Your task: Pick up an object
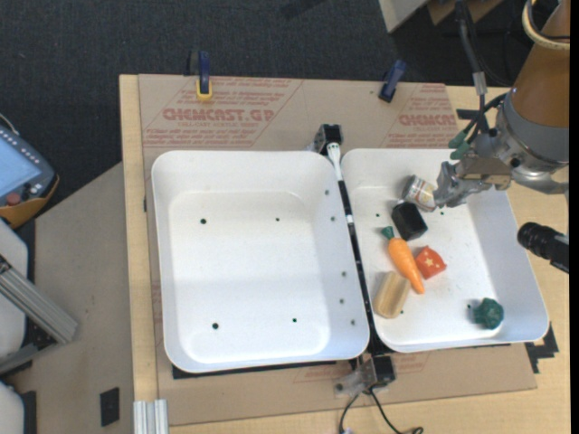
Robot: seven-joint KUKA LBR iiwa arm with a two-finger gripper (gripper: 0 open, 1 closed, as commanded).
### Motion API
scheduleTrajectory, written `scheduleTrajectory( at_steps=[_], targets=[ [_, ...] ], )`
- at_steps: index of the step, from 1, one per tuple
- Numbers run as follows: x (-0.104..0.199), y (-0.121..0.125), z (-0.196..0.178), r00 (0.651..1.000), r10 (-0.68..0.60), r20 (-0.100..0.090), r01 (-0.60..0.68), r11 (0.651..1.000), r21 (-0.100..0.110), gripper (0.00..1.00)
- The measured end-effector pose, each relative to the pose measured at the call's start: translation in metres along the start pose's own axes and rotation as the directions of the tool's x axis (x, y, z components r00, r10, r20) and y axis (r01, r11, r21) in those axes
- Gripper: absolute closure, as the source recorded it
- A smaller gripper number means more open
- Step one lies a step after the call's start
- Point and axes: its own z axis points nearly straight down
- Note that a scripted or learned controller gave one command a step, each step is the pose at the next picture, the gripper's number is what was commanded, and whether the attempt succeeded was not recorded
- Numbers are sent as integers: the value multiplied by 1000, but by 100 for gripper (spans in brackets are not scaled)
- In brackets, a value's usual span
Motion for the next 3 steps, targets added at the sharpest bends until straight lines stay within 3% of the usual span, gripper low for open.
scheduleTrajectory(
  at_steps=[1, 2, 3],
  targets=[
    [24, -39, 59, 1000, 3, -3, -3, 1000, 12, 100],
    [4, -42, 63, 1000, 5, -2, -5, 1000, 9, 100],
    [30, 16, 14, 1000, -1, 0, 1, 1000, -3, 100]
  ],
)
